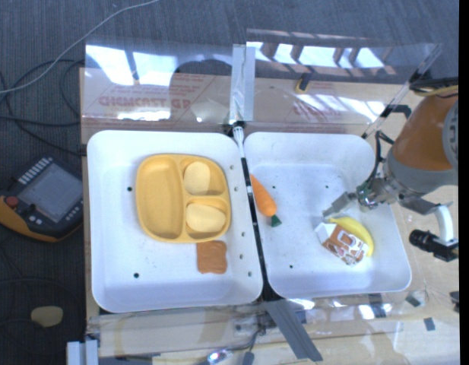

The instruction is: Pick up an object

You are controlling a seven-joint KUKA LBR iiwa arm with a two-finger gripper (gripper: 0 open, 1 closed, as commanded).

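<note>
In the right bin [295, 280] a yellow banana [359, 230] lies near the right wall. A small orange-and-white packet [342, 243] rests against the banana's lower left side. An orange toy carrot [264, 198] with a green tip lies by the left wall of that bin. My gripper [348, 200] hangs low over the right bin, just above and to the left of the banana. It sits below the arm's orange band [424, 139]. Nothing shows in its grasp.
The left bin [112, 280] holds a yellow divided tray [162, 200] with two pale round pieces in its right compartments. A brown toast-like square [212, 257] lies below the tray. A teach pendant [40, 196] and cables lie on the floor at left.
</note>
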